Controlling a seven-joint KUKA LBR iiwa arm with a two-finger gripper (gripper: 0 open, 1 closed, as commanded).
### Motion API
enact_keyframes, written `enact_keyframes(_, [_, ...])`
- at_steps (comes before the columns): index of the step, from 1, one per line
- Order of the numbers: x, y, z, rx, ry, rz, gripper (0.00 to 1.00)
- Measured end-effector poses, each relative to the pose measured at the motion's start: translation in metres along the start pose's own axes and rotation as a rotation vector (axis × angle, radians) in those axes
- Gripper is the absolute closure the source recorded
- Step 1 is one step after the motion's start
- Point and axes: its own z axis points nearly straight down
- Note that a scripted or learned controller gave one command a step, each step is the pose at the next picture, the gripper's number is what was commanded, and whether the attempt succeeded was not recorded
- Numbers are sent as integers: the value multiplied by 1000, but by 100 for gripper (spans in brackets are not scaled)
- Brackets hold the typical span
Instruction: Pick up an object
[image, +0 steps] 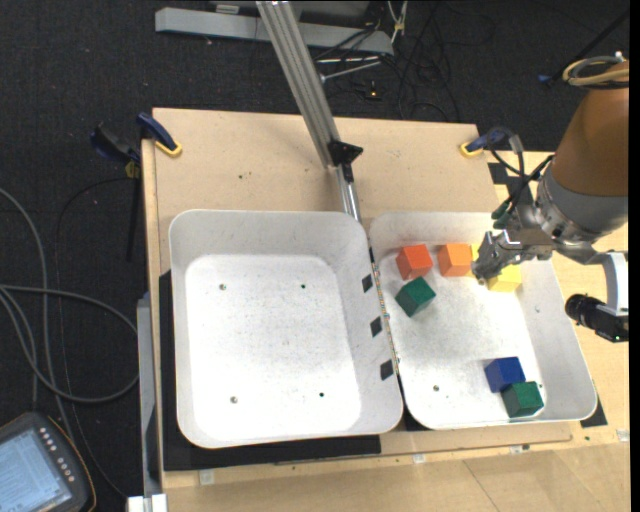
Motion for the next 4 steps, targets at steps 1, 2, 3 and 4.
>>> enact_keyframes(1, [50,-14,18,7,3,-4,100])
enact_keyframes(2, [102,-20,13,6,4,-6,100])
enact_keyframes(3, [149,-24,17,6,3,-5,100])
enact_keyframes(4, [191,-41,36,9,3,-5,100])
